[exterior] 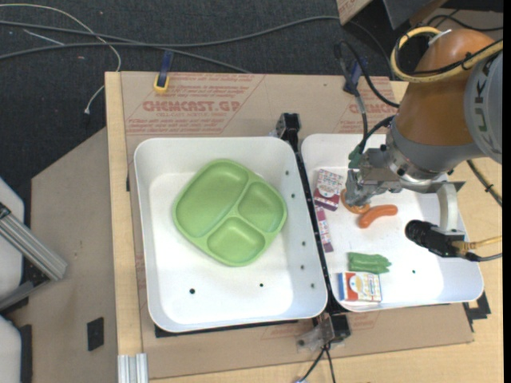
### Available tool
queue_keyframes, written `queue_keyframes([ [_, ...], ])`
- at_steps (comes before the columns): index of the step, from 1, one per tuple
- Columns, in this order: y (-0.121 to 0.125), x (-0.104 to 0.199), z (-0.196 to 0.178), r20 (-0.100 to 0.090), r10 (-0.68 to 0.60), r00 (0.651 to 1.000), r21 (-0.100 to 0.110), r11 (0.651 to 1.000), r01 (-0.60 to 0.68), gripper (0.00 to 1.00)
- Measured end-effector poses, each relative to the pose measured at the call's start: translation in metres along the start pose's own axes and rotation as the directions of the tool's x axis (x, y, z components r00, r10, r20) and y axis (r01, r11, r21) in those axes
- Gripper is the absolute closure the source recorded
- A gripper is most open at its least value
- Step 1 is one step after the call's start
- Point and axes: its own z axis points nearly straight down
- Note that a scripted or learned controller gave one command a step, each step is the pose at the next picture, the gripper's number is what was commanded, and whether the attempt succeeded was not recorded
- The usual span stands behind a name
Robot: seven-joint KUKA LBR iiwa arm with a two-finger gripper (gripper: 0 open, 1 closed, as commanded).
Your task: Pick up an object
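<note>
Pick not done yet, judging by the layout; nothing is seen lifted, everything in view lies on a bin floor; gripper [357,199] is low inside the right bin [435,276], at its upper left part, with the arm [435,110] coming in from the right above it; cannot tell if the gripper is released or clenched, its tip is too small and dark against the clutter; likely target is the orange piece [378,214], lying flat on the right bin floor just beside the gripper tip, maybe touching it, can't confirm contact; nothing is visibly grasped; left to do, as I read it: secure a grasp and lift clear of the bin. Containers: two shallow white bins side by side; left bin [223,294] holds one green plate [230,211] with three compartments, lying flat near the bin's middle, compartments look bare; right bin holds the orange piece, a pink-white packet [328,183] near its left wall just beside the gripper, a purple strip [325,230] along that same wall below the packet, a green item [369,262] lower down and apart from the gripper, and a small box [357,287] at the near rim just below the green item.
</note>
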Motion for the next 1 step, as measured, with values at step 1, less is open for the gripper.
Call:
queue_keyframes([
  [1, 0.0074, 0.0524, 0.0141, 0.000, 0.002, 1.000, 0.005, 1.000, -0.002, 1.00],
])
